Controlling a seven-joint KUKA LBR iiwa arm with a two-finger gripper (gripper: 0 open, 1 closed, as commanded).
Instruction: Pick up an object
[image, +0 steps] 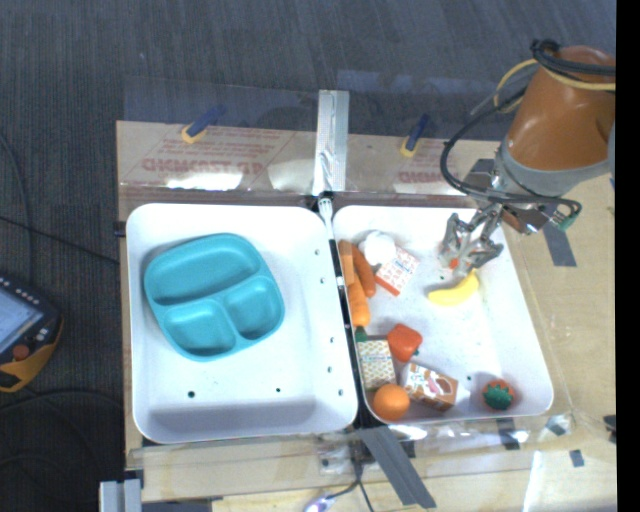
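My gripper (468, 248) hangs low over the back right part of the right bin (520, 330), under the orange wrist band. A yellow banana (455, 290) lies just in front of it, a little to the left. Nothing shows held in the gripper. Further left in that bin lie a white ball (378, 245), a white and red packet (398, 272) and two carrots (352, 285) along the left wall. Near the front lie a red block (404, 342), a patterned box (375, 362), an orange (391, 402), a brown carton (430, 386) and a red and green fruit (498, 394).
The left bin (160, 400) holds a blue divided tray (210, 295). A raised divider runs between the two bins. Black cables loop from the arm above the right bin's back edge. Bare bin floor lies at the right bin's middle right.
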